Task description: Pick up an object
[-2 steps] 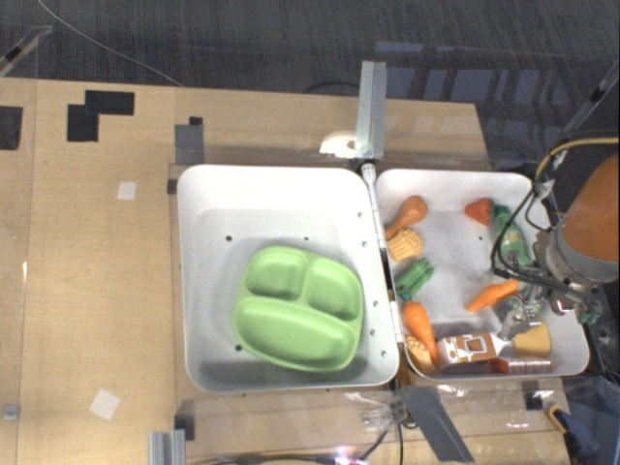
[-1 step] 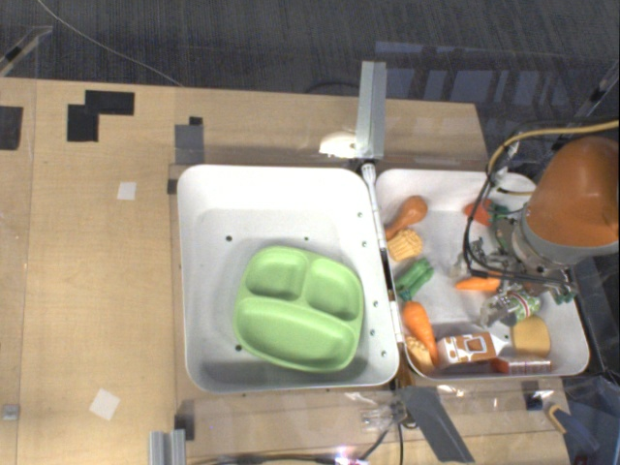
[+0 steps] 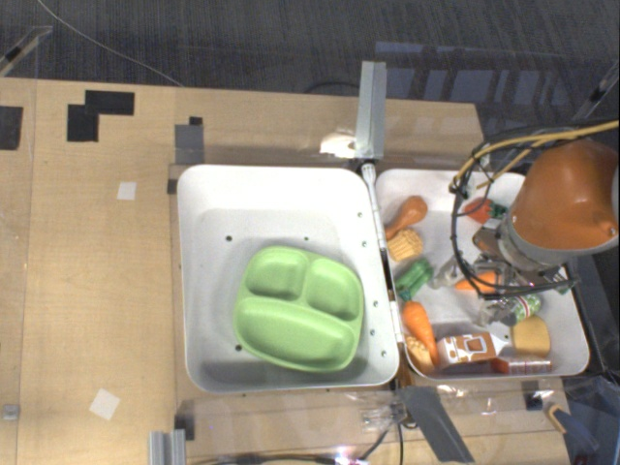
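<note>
The right bin [image 3: 577,352] holds several toy foods: a brown drumstick [image 3: 407,211], a corn cob [image 3: 405,245], a green vegetable [image 3: 414,277], a carrot [image 3: 418,324], a ketchup bottle [image 3: 480,349], a yellow block [image 3: 531,337] and a small can [image 3: 520,306]. The arm's orange band [image 3: 567,197] hangs over the bin's right half. Below it, my gripper [image 3: 487,281] is down among the items, right at an orange piece [image 3: 472,283] and just above the can. A red piece [image 3: 477,209] peeks out beside the wrist cables.
The left bin [image 3: 208,211] holds a green divided plate [image 3: 298,308] in its near half. A metal post [image 3: 370,109] stands behind the divider between the bins. Black and yellow cables loop around the wrist.
</note>
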Controlling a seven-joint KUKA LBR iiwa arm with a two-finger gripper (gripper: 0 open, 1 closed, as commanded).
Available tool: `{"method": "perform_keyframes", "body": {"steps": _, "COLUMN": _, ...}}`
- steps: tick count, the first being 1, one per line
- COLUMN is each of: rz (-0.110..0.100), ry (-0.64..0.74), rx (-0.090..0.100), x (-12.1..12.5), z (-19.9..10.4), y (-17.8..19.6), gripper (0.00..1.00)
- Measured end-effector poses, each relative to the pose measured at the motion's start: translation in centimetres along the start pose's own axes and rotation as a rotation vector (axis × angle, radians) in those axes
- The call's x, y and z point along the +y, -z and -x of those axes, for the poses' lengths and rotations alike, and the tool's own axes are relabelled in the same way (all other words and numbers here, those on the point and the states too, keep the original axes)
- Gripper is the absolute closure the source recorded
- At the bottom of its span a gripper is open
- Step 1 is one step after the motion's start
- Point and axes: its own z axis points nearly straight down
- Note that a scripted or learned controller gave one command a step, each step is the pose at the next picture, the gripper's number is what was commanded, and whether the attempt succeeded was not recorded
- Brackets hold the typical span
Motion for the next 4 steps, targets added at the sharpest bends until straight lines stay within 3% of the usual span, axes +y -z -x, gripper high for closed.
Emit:
{"method": "perform_keyframes", "body": {"steps": 1, "rz": -0.009, "ry": 0.005, "rx": -0.011, "x": -0.2, "z": 0.6, "y": 1.4, "gripper": 1.00}}
{"method": "perform_keyframes", "body": {"steps": 2, "rz": 0.000, "ry": 0.118, "rx": 0.002, "x": -2.8, "z": 0.0, "y": 17.2, "gripper": 1.00}}
{"method": "perform_keyframes", "body": {"steps": 3, "rz": 0.008, "ry": 0.197, "rx": 0.003, "x": -12.6, "z": 4.2, "y": 20.3, "gripper": 1.00}}
{"method": "perform_keyframes", "body": {"steps": 4, "rz": 0.014, "ry": 0.741, "rx": 0.001, "x": -10.1, "z": 1.6, "y": 19.2, "gripper": 1.00}}
